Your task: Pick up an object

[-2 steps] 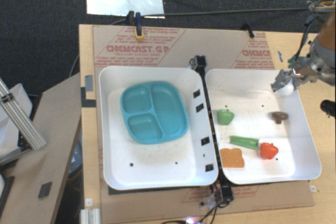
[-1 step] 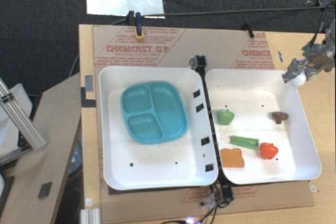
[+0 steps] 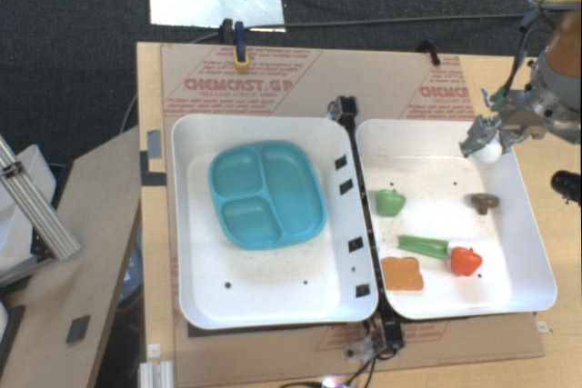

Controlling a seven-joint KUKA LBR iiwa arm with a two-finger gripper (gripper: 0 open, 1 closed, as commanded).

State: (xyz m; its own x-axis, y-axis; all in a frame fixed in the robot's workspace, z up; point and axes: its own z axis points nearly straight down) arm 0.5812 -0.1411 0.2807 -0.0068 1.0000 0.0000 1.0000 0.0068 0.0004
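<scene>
Your gripper [image 3: 482, 144] hangs at the upper right of the frame, over the far rim of the right bin [image 3: 532, 236]; whether it is open or closed, you cannot tell from here. Nothing shows in its grasp. The nearest candidate, the small brown piece [image 3: 484, 202], lies just below it in the picture. Further down-left sit the green pepper [image 3: 390, 203], the long green vegetable [image 3: 424, 244] lying roughly left-right, the red piece [image 3: 466, 261] touching its end, and the orange slice [image 3: 402, 273]. The left bin [image 3: 195, 195] holds 1 blue tray [image 3: 267, 194].
</scene>
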